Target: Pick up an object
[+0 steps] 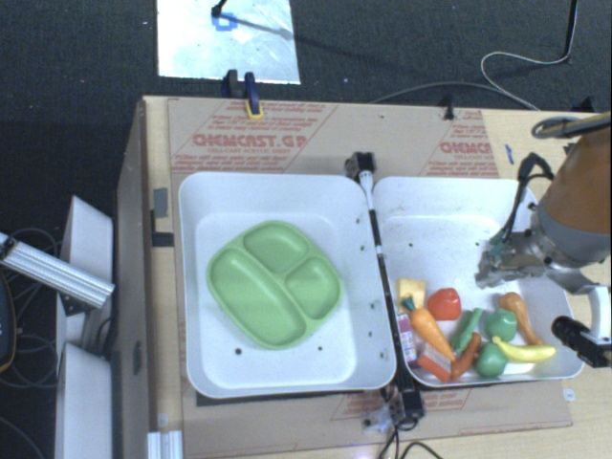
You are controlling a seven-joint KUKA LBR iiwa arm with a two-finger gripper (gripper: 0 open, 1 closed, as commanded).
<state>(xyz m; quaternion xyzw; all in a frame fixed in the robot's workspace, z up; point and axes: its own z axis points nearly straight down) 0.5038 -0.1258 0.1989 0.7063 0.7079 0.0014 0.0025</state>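
The right bin (435, 220) holds a pile of toy food at its near side: a red tomato (444, 303), an orange carrot (431, 331), a yellow cheese wedge (411, 290), a yellow banana (523, 351), green pieces (500, 324) and a brown piece (517, 310). My gripper (496, 266) hangs over the right part of this bin, just above and to the right of the tomato. I see nothing between it and the toys that looks lifted.
The left bin (206, 208) bears a green three-section plate (274, 282). A black divider strip (379, 247) runs between the bins. Cardboard (287, 137) lies under both. The arm's orange band (583, 185) stands at the right edge.
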